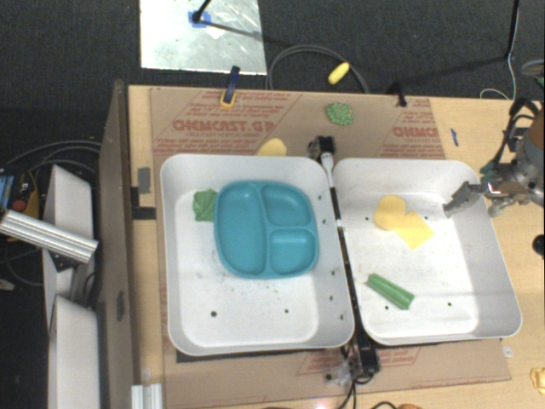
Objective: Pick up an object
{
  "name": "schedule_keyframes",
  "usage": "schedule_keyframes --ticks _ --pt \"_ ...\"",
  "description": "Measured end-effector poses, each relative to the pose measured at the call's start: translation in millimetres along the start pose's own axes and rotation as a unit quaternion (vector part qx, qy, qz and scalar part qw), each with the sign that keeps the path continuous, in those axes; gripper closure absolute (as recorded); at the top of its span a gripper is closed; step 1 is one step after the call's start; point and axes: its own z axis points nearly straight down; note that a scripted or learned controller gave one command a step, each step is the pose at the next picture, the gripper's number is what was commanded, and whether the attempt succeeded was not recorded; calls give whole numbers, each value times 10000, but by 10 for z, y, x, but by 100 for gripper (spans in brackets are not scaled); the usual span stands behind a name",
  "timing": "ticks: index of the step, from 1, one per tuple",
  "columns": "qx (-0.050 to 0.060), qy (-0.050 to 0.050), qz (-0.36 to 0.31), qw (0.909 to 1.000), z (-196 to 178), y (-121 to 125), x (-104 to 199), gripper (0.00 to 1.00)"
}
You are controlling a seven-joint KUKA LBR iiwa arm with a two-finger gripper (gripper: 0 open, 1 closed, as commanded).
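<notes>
In the right bin (pixel 485 262) lie a round yellow piece (pixel 389 210) touching a yellow wedge (pixel 415 231), and a green stick-like piece (pixel 390 290) nearer the front. My gripper (pixel 479 203) hangs over the bin's right rim, to the right of the yellow pieces and apart from them. It stands open, with nothing between its fingers. The left bin (pixel 187 313) holds a blue divided plate (pixel 266 228) with a small green item (pixel 204 204) at its left edge.
Behind the bins, on the cardboard, lie a yellow item (pixel 272 148), a green round item (pixel 340 113) and a blue-and-yellow clamp (pixel 230 89). A black ridge (pixel 339 237) runs between the two bins. Cables trail at the back and the right.
</notes>
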Motion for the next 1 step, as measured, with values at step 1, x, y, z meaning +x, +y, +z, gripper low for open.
schedule_keyframes --ticks 1 --pt "36 28 -33 10000 500 -409 969 0"
